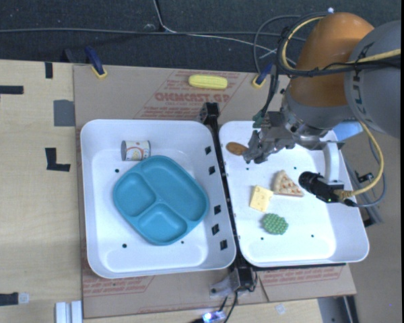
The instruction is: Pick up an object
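Camera view looks down on two white bins side by side on a sheet of cardboard (158,101) laid over the bench (27,200). We see the gripper (256,155) low over the right bin (323,244), near its far left corner, with the grey arm and its orange band reaching in above the bin's far right corner. We cannot tell whether the gripper is open or closed, nor whether it has hold of anything, because its tip is dark and partly hidden by the wrist. A small brown piece (235,148) lies just beside the gripper, towards the bin's left edge, on the white floor. Nearer the middle of the same bin we find a pizza-like wedge (287,184), a yellow cheese block (260,198) just to its left, and a round green piece (275,224) closer to the near edge, all apart from one another. In the left bin (99,180) a blue divided plate (160,199) fills the centre, and a small tin (135,150) lies on its side by the far left corner. A yellow piece (207,81) rests on the cardboard beyond the bins.
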